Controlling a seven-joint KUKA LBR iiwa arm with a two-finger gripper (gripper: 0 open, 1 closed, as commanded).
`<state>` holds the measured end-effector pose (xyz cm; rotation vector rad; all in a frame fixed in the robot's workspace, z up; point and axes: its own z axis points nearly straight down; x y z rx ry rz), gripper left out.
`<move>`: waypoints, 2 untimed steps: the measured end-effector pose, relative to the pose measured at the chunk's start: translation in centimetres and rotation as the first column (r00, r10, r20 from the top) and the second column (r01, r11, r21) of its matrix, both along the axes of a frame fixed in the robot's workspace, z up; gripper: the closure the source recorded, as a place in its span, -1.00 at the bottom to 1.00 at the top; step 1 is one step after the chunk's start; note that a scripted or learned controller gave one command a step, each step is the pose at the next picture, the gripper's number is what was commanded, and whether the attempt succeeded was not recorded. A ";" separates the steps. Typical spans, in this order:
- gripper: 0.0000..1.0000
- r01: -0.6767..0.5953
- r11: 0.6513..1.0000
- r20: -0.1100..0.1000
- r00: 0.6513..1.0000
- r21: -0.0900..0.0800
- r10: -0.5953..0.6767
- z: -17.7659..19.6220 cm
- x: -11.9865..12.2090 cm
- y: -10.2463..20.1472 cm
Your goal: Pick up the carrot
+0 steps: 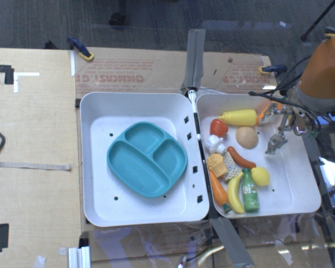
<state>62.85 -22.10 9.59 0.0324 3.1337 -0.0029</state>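
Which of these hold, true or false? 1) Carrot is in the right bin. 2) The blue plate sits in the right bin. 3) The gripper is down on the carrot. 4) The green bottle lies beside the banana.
1) True. The carrot lies at the right bin's left wall.
2) False. The blue plate sits in the left bin.
3) False. The gripper hangs over the bin's upper right, apart from the carrot.
4) True. The green bottle lies against the banana.
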 end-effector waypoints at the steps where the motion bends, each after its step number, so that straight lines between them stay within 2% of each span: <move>1: -1.00 -0.109 0.994 0.002 0.994 -0.001 0.109 1.7 1.9 0.0; 2: 1.00 -0.110 0.994 0.010 0.994 -0.005 0.110 2.9 2.2 0.1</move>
